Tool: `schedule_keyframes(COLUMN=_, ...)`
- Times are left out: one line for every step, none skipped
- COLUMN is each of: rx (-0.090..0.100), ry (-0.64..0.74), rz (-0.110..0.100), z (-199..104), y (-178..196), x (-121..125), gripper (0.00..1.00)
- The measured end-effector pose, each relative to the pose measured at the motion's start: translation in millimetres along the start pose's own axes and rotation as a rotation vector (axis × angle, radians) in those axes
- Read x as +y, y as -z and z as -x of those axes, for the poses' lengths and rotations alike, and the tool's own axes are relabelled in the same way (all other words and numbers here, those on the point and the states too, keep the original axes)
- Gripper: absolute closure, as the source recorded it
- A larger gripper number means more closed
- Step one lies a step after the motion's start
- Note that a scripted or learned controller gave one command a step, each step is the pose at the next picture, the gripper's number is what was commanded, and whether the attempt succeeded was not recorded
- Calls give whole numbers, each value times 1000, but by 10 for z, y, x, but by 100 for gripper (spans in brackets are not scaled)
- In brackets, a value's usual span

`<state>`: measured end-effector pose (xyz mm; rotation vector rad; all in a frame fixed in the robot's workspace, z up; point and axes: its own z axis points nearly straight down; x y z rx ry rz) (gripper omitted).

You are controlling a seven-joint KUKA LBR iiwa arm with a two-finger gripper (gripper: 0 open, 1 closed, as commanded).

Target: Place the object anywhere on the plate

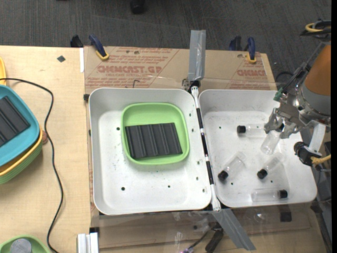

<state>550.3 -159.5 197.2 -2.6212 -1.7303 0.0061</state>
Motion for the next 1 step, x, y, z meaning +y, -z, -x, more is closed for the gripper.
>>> schedule_keyframes(rx=0, ry=0, rz=0, z=1, y=1, x=0, gripper=0)
